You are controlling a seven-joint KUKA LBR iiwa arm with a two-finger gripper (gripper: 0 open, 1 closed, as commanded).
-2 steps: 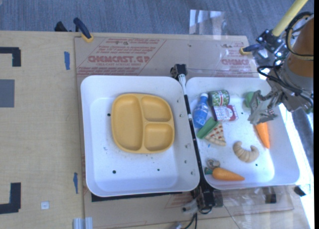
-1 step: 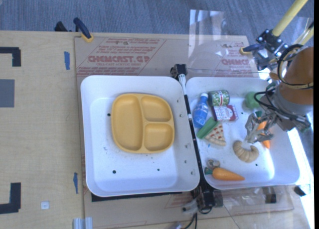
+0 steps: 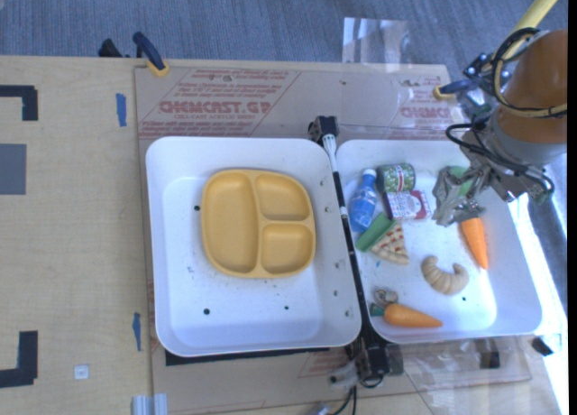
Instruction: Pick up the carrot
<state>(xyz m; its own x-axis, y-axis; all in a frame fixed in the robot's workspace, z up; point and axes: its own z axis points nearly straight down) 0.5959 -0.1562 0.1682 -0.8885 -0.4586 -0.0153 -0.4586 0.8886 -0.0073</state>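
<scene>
An orange carrot (image 3: 476, 242) with a green leafy top lies near the right side of the right bin (image 3: 518, 309), pointing toward the front. My gripper (image 3: 458, 202) hangs low right over its leafy end, and the grey wrist hides part of the greens. A second orange carrot (image 3: 413, 317) with a greyish stub lies at the front of the same bin, well apart from the gripper.
The right bin also holds a croissant (image 3: 445, 274), a pizza slice (image 3: 391, 245), a blue bottle (image 3: 363, 203), a green can (image 3: 396, 177) and a red packet (image 3: 408, 205). A yellow divided plate (image 3: 258, 223) sits in the left bin (image 3: 180, 314).
</scene>
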